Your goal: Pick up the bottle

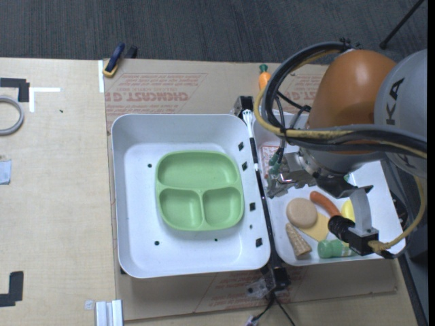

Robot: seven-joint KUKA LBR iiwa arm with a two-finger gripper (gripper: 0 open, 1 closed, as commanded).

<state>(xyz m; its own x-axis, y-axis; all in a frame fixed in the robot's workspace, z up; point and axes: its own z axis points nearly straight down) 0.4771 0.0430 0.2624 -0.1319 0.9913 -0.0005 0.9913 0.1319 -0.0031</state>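
A: Green sectioned plastic plate (200, 190) sits mid left white bin (136, 202), three compartments, nothing in them. Flat, not tilted.

B: Right bin?

A: Right white bin (384, 185) is mostly under the grey arm with the orange band (353, 90). Black and yellow cables (285, 124) loop off the wrist over the divider between the bins.

B: Claw?

A: Metal claw (282, 175) is low at the right bin's left edge, just beside the divider. Can't tell how its fingers stand, the wrist body and cables cover them. Nothing visibly held.

B: Bottle?

A: Can't pick out a bottle for certain. Near end of the right bin has a toy pile: round tan bun-shaped piece (302, 213), orange carrot-like stick (325, 202), yellow piece (318, 228), tan waffle cone (298, 240), small green object (331, 249) at the bin's front edge. All touching or just beside each other, apart from the claw.

B: Outside the bins?

A: Small orange item (263, 79) on the cardboard surface (156, 90) beyond the bins, blue clip (114, 59) at the cardboard's far left corner.
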